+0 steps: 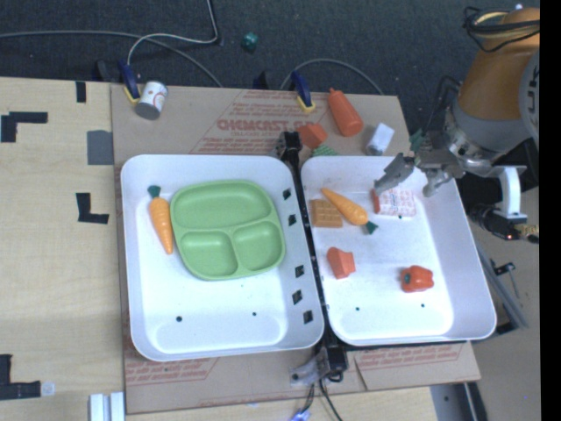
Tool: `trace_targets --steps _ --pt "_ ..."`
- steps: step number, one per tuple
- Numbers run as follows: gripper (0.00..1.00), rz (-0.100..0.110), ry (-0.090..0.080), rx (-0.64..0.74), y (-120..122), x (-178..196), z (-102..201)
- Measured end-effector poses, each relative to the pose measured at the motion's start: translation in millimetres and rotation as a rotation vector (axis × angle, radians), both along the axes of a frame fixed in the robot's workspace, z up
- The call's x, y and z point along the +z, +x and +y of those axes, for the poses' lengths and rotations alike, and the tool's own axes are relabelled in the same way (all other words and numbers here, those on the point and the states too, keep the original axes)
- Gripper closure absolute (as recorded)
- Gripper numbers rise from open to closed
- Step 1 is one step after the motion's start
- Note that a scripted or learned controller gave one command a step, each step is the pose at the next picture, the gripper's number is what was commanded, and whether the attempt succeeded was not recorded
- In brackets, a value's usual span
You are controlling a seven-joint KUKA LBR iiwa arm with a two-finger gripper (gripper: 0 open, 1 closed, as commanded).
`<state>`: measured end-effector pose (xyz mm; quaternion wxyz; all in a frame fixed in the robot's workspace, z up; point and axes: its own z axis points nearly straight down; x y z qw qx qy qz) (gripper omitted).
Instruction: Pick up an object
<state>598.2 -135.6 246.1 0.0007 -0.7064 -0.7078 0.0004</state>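
Nearest the camera, in the right bin (465,261), a glossy red pepper (417,278) sits at about five o'clock in the tray, rounded and lumpy. At its nine o'clock lies a small orange wedge (340,261), blocky and matte. Farther back a smooth plastic carrot (345,206) tapers to a green tip; its long axis runs from ten o'clock down to four o'clock, green end toward four. Its upper part lies over a flat tan cracker (325,214) with a ridged face.

At the carrot's three o'clock, just beside its green tip, rests a flat white-and-red packet (397,202), roughly square. My tool (412,177) hangs directly above the packet's far edge, at its twelve o'clock, with both grey metal fingers spread apart and nothing between them. The carrot lies near my tool, at its eight o'clock.

The left bin (140,296) holds a pale green divided plate (228,228), smooth with rounded corners, and a second carrot (160,220) at the plate's nine o'clock, pointing toward six.

Beyond the bins, on the cardboard-covered surface (254,121), an orange bottle shape (344,112) lies tilted.
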Motion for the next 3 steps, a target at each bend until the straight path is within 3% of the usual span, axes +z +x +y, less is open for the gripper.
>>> trace_targets --steps 1,2,3 --pt "0.00 -0.012 -0.002 -0.001 22.6 -147.5 10.3" --pt "0.00 -0.009 -0.001 0.001 73.2 -155.5 26.9" --pt "0.00 -0.019 -0.006 -0.003 46.7 -154.4 39.3"
